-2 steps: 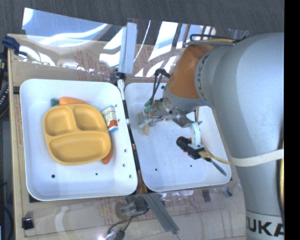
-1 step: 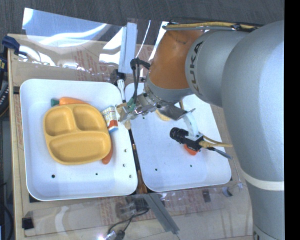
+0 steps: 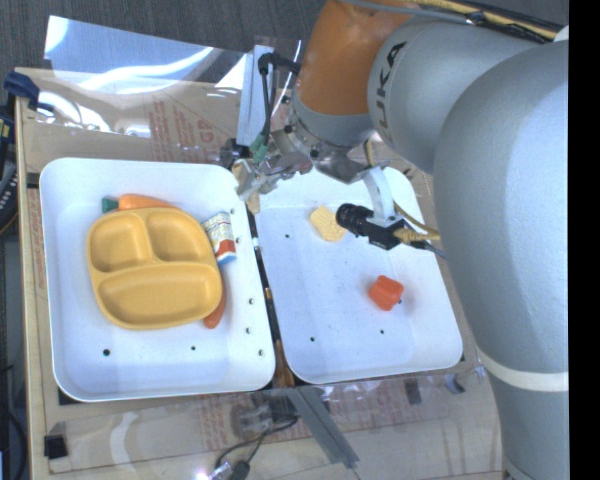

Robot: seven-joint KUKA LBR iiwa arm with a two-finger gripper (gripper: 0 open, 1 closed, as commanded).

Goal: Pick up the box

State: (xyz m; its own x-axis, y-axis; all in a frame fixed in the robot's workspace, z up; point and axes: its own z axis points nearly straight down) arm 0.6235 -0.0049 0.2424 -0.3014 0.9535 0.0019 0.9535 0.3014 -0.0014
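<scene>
Two white bins (image 3: 70, 368), one yellow tray (image 3: 155, 268), one small box (image 3: 221, 238), one orange block (image 3: 386, 292), fingers' (image 3: 248, 178) state unclear.

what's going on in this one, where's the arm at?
The KUKA arm reaches in from the right, with its gripper at the top edge where the two bins meet. The left bin has a yellow divided tray with a small box lying against its right side and a carrot behind it. The right bin has a red-orange piece and a pale yellow piece. The box is not between the fingers; nothing looks picked yet.
</scene>
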